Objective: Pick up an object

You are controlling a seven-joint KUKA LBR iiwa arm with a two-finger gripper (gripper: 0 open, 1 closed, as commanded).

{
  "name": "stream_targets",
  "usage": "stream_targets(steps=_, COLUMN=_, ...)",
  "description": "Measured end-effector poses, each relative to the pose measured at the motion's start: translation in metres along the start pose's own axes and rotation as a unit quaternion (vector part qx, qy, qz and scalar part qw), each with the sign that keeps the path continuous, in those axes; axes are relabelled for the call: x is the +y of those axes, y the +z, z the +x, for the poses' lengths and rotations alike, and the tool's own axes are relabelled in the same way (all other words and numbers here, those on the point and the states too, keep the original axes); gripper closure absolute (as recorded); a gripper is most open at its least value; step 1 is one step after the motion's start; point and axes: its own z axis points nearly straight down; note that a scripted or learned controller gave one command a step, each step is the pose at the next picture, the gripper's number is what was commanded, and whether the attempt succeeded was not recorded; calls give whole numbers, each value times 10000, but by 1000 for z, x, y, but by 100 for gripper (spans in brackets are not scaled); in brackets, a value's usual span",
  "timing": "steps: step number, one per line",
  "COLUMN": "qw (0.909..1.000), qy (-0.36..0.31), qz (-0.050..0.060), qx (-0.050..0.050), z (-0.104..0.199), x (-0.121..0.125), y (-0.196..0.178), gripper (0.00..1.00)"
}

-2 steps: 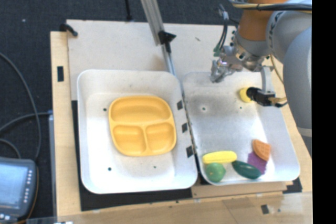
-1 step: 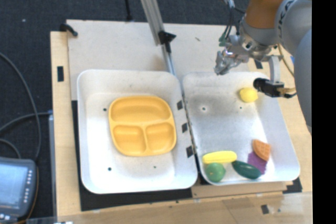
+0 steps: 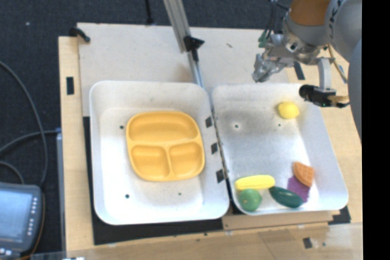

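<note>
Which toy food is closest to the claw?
The round yellow lemon, alone near the right bin's far side below the claw; the others cluster at the near edge.

Purple toy [image 3: 298, 187] partly hidden beneath orange toy [image 3: 304, 173].

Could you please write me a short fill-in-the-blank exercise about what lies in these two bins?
1. The yellow divided tray lies in the ____ bin.
2. The tray has ____ compartments.
3. The yellow ball sits apart from the other items, near the right bin's ____ edge.
4. The tool hangs above the ____ bin's far edge.

Missing words: left; three; far; right
</note>
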Motion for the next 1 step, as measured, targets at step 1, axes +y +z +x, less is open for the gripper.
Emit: stream_targets(steps=1, qw=10000, qy=-3, qz=23, qx=4, z=51, x=-19, y=6, gripper=100)
